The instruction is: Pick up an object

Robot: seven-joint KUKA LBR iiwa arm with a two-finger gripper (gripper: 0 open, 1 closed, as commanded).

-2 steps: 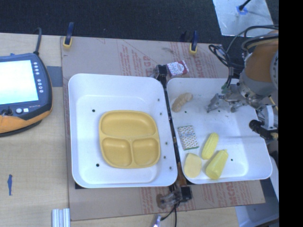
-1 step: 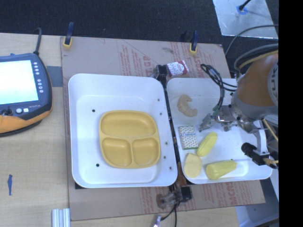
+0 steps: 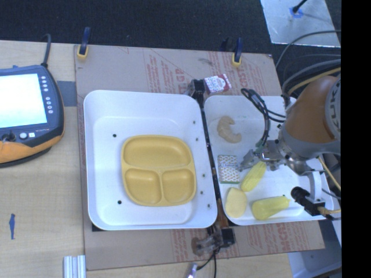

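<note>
— Where the two bins sit side by side, what fills them?
— Left bin (image 3: pixel 98 114) holds a yellow divided tray (image 3: pixel 157 169). Right bin (image 3: pixel 255 104) holds the gripper (image 3: pixel 255 160), low over a yellow corn-like piece (image 3: pixel 254 177).
— Gripping it?
— Cannot tell; its tip is hidden.

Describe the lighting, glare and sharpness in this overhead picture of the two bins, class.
Camera view: light is even and fairly bright; the left bin looks almost washed out, and the handheld screen is blown to plain white. The yellow tray casts hardly any shadow. The whole picture is slightly soft, and the gripper above the right bin is too blurred to read its fingers.
</note>
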